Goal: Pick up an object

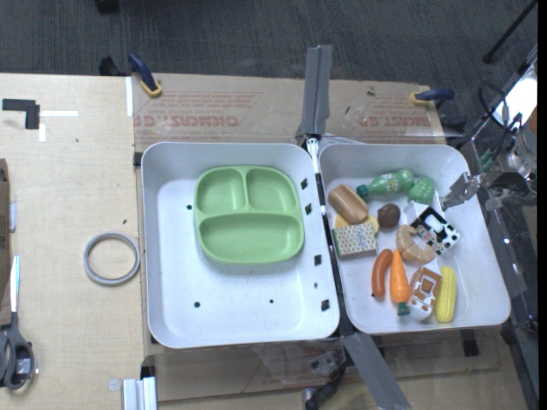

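Two shallow white plastic bins sit side by side, glossy with rounded corners. The left bin (171,306) carries a smooth pale green plate (249,214), a rounded square split into three compartments. The right bin (479,306) is crowded with toy food: a green bottle (396,183) lying on its side near the back, a brown bread roll (348,202), a small dark round piece (389,215), a speckled square block (355,239), two orange carrots (391,273) lying together, a yellow corn cob (444,295) near the front, and a black-and-white patterned piece (432,228) in the middle.

The gripper (457,190) hangs over the right bin's far right edge, well apart from the food; whether its fingers are spread or closed, I cannot tell.

The bench (68,195) is pale wood, with brown cardboard (222,114) behind the bins held by blue-and-yellow clamps (145,73). A grey ring (112,257) lies left of the bins, scissors (15,348) at the left edge. Beyond the bench, dark carpet (256,15).
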### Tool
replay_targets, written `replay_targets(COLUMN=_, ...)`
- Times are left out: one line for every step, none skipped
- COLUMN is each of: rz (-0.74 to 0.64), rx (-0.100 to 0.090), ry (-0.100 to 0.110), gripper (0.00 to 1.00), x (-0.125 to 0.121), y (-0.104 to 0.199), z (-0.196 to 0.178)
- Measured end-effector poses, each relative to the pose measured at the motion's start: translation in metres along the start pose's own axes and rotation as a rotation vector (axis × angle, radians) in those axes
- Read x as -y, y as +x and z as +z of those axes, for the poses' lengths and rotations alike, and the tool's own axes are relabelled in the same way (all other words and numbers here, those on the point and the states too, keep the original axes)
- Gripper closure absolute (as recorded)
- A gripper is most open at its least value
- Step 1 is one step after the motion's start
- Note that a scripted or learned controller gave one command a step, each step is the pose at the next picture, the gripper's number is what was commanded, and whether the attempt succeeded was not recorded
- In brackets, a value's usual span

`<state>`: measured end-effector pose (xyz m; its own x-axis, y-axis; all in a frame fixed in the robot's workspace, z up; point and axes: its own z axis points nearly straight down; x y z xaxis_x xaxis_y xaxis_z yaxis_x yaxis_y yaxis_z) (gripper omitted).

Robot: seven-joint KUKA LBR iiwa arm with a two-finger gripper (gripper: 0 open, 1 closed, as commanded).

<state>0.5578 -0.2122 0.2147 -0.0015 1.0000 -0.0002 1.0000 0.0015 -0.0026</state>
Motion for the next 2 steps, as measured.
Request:
replay_targets(rz=-0.127, rx=0.000, ry=-0.002, gripper=0.00, x=-0.003, y=0.008, z=0.106)
replay_targets(rz=-0.007, rx=-0.005, ry=-0.001, gripper=0.00, x=0.019, y=0.002, z=0.111)
